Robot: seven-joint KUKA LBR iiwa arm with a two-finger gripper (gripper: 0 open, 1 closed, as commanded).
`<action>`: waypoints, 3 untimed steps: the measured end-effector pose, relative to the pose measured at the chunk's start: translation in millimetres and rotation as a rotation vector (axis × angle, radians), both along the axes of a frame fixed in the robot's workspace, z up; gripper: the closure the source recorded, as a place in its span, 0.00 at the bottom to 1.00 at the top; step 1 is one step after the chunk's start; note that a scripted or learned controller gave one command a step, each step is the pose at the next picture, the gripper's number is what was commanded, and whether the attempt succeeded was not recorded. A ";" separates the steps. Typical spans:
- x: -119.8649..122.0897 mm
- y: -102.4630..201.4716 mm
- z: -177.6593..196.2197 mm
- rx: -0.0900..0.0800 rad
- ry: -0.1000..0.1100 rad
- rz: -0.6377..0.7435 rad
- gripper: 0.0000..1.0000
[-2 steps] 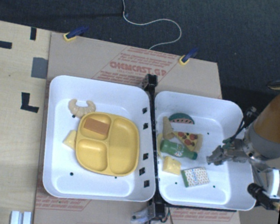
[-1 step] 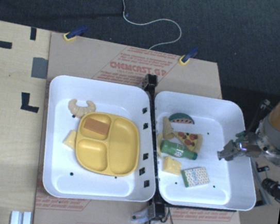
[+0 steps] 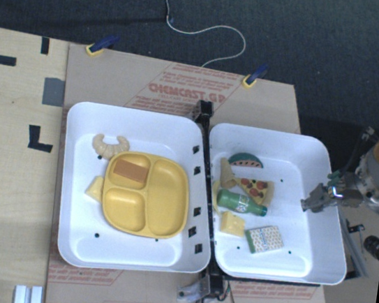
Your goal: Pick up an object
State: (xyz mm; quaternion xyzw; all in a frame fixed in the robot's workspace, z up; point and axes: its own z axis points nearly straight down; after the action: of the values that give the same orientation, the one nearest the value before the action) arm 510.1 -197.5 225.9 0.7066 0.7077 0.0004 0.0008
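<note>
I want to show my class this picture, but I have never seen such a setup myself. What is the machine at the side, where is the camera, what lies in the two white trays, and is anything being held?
The picture comes from one camera fixed above the bench, looking down at a slant. The machine entering from the right is a robot arm; its grasping end, the gripper, sits over the right rim of the right white bin. Nothing shows between its fingers, so it holds nothing.

The left white bin contains a yellow divided plastic plate with a brown toy slab in one compartment, a beige curved toy and a pale yellow wedge.

The right bin holds a toy watermelon slice, a toy pizza slice, a green toy bottle, a pale yellow cheese-like piece and a small green patterned block.
</note>
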 end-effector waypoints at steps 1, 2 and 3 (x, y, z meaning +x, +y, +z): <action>14.1 51.4 -10.8 0.002 0.003 0.005 1.00; 30.6 98.3 -0.1 0.002 0.002 0.006 1.00; 46.9 139.1 -1.3 0.002 0.003 0.005 1.00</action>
State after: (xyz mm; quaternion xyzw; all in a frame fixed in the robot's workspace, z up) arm 557.0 -58.3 224.5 0.7048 0.7094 0.0001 -0.0009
